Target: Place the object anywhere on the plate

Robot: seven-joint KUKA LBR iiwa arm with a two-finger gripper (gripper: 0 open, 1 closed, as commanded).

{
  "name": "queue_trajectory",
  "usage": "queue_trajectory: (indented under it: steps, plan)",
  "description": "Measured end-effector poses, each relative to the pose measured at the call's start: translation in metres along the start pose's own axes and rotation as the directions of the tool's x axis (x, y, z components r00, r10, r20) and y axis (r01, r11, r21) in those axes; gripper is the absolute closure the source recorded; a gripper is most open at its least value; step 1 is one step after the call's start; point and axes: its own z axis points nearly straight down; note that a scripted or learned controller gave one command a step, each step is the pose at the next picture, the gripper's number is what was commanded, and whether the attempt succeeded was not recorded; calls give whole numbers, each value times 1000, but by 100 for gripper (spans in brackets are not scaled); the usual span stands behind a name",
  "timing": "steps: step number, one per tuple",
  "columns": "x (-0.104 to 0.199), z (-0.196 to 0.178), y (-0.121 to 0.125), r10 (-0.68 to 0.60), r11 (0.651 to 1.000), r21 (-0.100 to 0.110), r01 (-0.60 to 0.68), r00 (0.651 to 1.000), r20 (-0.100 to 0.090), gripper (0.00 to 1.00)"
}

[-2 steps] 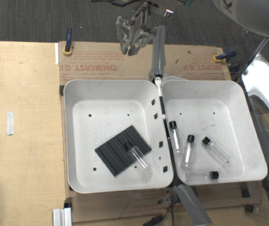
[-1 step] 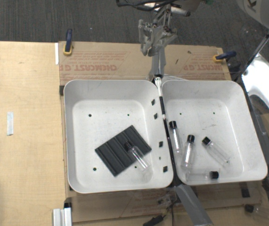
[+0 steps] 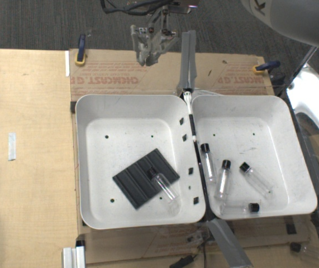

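In the left bin [image 3: 92, 149] a black ribbed plate [image 3: 137, 183] lies flat and turned at an angle. On the plate's right part rests a clear vial [image 3: 163, 186] with a black cap, its far end reaching just past the plate's edge. My gripper [image 3: 149, 53] hangs high over the cardboard behind the left bin, well away from the plate. It is open, with nothing between its fingers.
The right bin [image 3: 282, 127] holds several more clear black-capped vials, such as one [image 3: 206, 161] beside the divider and one [image 3: 255, 178] further right. Clamps [image 3: 81, 50] [image 3: 265, 67] hold the cardboard at the back. The arm's grey body [image 3: 293, 7] fills the top right.
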Motion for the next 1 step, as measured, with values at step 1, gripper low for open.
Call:
queue_trajectory:
  steps: [1]
  plan:
    - [1, -1, 0, -331, 944, 0, 331, 944, 1, 100]
